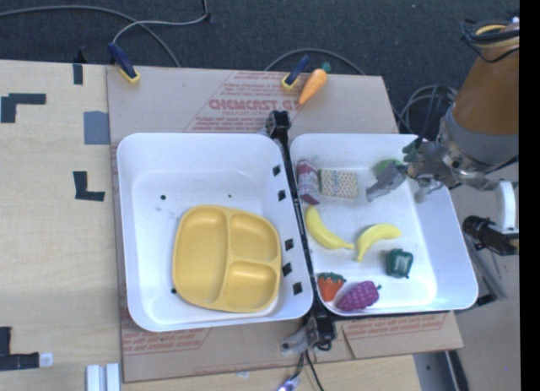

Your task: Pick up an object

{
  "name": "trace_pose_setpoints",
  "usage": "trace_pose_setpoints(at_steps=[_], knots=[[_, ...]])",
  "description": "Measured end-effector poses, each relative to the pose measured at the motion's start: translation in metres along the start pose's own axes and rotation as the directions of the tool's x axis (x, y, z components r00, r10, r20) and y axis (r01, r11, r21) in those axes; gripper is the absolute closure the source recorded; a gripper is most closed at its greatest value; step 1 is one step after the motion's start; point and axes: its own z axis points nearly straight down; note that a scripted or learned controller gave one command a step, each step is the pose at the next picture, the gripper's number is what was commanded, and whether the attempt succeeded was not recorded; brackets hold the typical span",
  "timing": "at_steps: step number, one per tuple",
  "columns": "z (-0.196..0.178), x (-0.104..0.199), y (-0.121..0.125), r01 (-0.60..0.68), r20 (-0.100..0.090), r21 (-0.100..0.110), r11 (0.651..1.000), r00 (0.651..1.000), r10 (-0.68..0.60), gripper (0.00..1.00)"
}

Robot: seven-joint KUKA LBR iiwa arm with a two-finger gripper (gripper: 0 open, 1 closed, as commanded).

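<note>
Purple plastic grapes (358, 295) lie at the near edge of the right bin (439, 292), and a strawberry (331, 285) lies just beside them on the left. A little farther, a dark green pepper (398, 263) sits near the right side. Two yellow bananas come next: one banana (375, 236) in the middle of the bin and the other banana (325, 230) close to the left wall. Farther still, a speckled sponge block (338, 183) lies beside a small dark red packet (307, 181).

At the far right of this bin the pincer (386, 181) hangs low over the white floor, its fingers spread apart with nothing between them.

In the left bin (143, 170) rests a yellow divided plate (227, 257). On the table beyond the bins lies an orange carrot (312, 85).
</note>
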Motion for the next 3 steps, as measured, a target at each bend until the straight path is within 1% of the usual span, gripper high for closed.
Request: trace_pose_setpoints(at_steps=[1, 2, 3], knots=[[0.162, -0.018, -0.034, -0.002, -0.002, 0.005, 1.000, 1.000, 0.002, 0.00], [0.174, 0.030, 0.046, 0.002, 0.001, -0.008, 1.000, 1.000, -0.002, 0.00], [0.166, 0.029, 0.045, 0.001, 0.002, -0.004, 1.000, 1.000, -0.001, 1.00]])
